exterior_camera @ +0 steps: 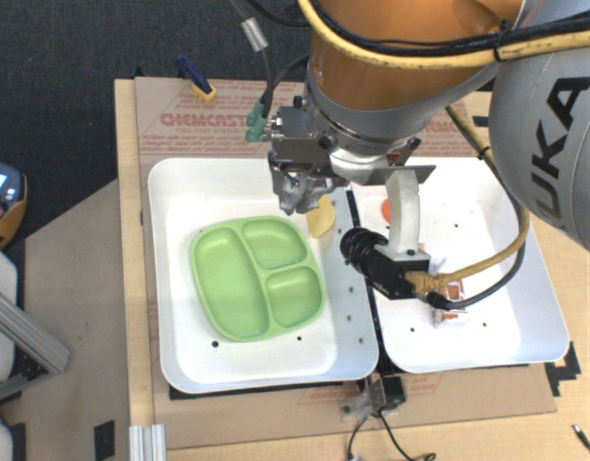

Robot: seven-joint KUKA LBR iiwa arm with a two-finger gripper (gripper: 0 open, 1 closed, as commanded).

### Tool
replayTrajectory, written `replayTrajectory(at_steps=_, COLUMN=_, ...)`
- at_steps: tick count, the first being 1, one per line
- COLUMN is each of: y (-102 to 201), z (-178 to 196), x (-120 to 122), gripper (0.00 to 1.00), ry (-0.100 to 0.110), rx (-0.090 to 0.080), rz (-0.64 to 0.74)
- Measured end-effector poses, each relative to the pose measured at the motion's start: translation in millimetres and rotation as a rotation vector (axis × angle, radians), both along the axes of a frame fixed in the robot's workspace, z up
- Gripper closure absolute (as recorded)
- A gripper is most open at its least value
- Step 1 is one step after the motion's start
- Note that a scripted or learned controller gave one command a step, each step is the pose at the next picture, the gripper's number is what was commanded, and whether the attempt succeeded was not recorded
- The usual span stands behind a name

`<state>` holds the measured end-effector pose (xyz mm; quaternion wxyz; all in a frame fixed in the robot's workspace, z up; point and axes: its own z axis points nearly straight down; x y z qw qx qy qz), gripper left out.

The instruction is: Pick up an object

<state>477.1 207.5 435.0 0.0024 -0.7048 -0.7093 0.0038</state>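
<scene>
Because the wrist housing hangs directly over it, the gripper (300, 192) shows as little more than a grey metal cluster, and I cannot tell how it is set or whether anything is in it. It sits low over the left bin (170, 257), near that bin's far-right corner. Just beside it, on the side toward the divide between the bins, a small pale yellow object (321, 221) lies on the bin floor, partly hidden under the tool; this looks like the likeliest target, though contact cannot be confirmed. A green divided plate (257, 277) lies flat in the middle of the same bin, its far edge close to the gripper, and its broad shallow form would be awkward for a two-finger pinch. In the right bin (526, 305), a small orange object (385, 206) peeks out near the far-left corner beneath the arm (420, 36), and a small orange-and-white item (451, 305) lies toward the middle, near a yellow cable. The arm's bulk covers much of the far edge of both bins.
</scene>
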Motion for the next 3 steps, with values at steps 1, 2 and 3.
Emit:
replayTrajectory(at_steps=1, y=-126, z=-45, x=8, gripper=1.00, ry=-0.002, rx=-0.002, rz=-0.020)
replayTrajectory(at_steps=2, y=-127, z=-218, x=72, gripper=1.00, ry=0.003, rx=-0.001, rz=-0.009)
replayTrajectory(at_steps=3, y=-84, z=-124, x=101, gripper=1.00, ry=-0.021, rx=0.006, rz=-0.001)
